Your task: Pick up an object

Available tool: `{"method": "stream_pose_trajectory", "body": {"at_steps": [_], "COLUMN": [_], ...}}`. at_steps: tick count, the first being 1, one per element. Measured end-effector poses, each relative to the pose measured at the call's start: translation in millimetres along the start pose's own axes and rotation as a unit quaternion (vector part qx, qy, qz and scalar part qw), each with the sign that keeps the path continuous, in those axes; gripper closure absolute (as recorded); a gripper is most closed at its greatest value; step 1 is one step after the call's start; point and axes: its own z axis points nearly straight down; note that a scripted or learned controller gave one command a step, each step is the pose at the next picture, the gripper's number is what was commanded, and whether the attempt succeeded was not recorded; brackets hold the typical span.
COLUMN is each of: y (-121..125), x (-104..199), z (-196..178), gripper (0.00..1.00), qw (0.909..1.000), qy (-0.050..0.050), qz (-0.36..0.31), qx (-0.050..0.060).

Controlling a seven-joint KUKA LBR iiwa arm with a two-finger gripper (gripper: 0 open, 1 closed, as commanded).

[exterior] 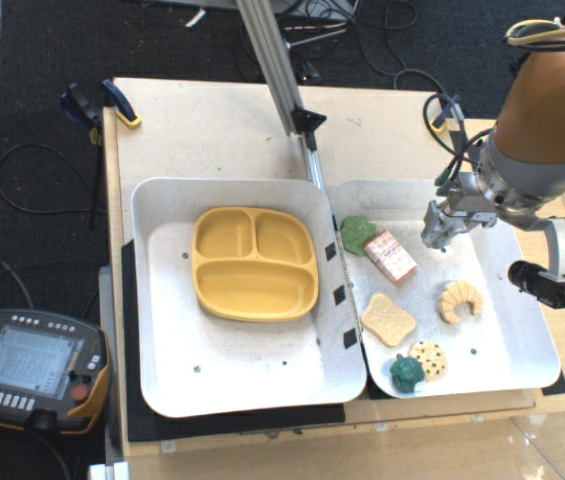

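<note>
- Yellow divided tray sits mid-way in the left bin; bare floor rings it.
- Right bin, relative to the pink box: green item touching its upper-left, toast below, croissant lower right, cookie and broccoli near the front rim.
- Jaws hover right of the box, gripping nothing; spread cannot be told.

Right bin: green lettuce piece at far left corner; pink-and-white box just right of it, lying flat, skewed. Croissant mid-bin, curled. Toast slice flat, left of centre. Cookie and broccoli touching at near edge.
</note>
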Motion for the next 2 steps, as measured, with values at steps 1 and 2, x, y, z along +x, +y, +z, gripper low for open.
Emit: {"method": "stream_pose_trajectory", "body": {"at_steps": [1,2], "y": [26,48], "x": [46,89], "z": [18,31], "gripper": [1.0,1.0], "qw": [1.0,1.0], "qy": [0.0,0.0], "qz": [0.0,0.0], "qx": [0.0,0.0]}}
